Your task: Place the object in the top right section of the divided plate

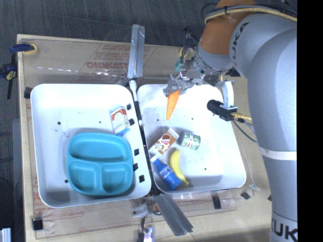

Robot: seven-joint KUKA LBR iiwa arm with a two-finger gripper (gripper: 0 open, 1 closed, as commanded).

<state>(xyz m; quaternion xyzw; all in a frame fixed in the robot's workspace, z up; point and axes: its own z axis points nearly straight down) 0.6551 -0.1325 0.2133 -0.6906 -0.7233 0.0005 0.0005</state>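
My gripper [175, 88] hangs over the back of the right bin [232, 155], shut on the thick end of an orange carrot [171, 106] that points down toward the bin floor. The blue divided plate [101, 163] lies in the front half of the left bin [48, 135], one long section at the back and two smaller ones at the front. The carrot is well to the right of the plate, across the wall between the bins.
A small red and white carton [119, 120] lies in the left bin behind the plate. In the right bin lie a snack packet [164, 142], a small can [191, 140], a banana [176, 166] and a blue object [165, 174].
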